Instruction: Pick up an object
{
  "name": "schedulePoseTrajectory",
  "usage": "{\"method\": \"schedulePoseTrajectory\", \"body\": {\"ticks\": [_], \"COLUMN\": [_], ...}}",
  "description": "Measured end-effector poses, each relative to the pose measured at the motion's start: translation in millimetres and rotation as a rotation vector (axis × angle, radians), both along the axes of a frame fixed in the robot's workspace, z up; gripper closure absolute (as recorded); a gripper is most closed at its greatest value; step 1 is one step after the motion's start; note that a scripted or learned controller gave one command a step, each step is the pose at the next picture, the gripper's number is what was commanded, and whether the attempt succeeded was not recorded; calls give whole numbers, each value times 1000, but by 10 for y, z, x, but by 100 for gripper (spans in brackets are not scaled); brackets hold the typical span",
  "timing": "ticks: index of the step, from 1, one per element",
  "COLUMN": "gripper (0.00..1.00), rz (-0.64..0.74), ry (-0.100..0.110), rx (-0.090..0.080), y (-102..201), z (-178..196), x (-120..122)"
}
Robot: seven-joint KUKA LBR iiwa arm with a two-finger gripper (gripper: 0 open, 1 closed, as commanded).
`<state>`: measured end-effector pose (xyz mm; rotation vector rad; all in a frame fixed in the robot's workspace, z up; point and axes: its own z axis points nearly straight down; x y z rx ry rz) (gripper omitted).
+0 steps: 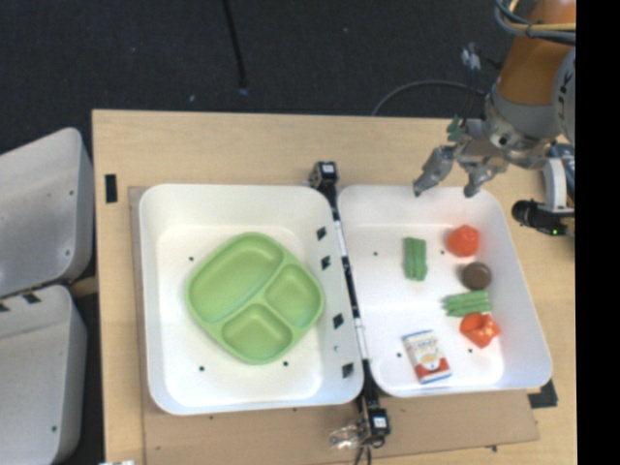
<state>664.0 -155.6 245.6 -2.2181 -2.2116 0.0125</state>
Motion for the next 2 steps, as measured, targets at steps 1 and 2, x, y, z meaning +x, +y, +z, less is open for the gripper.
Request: {"method": "schedulePoseTrajectory", "body": {"ticks": [1, 2], "gripper": [0, 0], "rz": [2, 3], "ry": [-13, -8], "rx": [-2, -2], "y": [3, 54], "z": [89, -513], "x": [22, -26]}}
